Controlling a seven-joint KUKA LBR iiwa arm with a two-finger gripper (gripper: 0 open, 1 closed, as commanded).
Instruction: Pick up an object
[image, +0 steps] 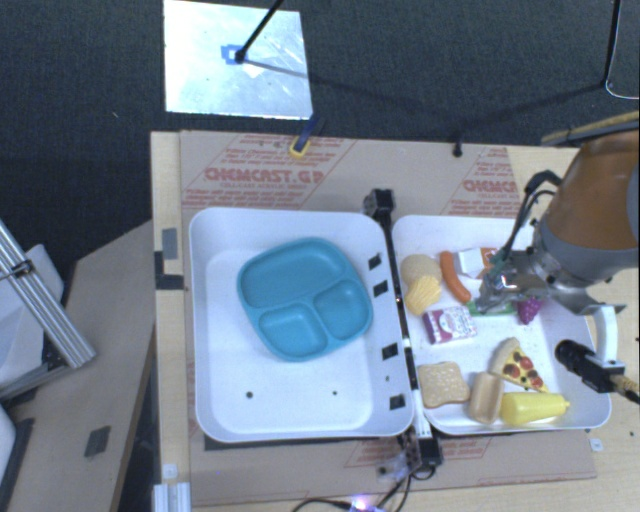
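The right bin holds toy food: an orange sausage, a yellow corn piece, a pale bun, a pink-and-white packet, a cracker, a pizza slice, a tan roll, a yellow bottle and a purple piece. My gripper hangs low over the bin's upper middle, just right of the sausage and left of the purple piece. Something green shows under it. The wrist blocks its tips.
The left bin holds a blue divided plate. A black divider with clips runs between the bins. The arm's orange band hangs over the right bin's far right. A silver sheet lies beyond the bench.
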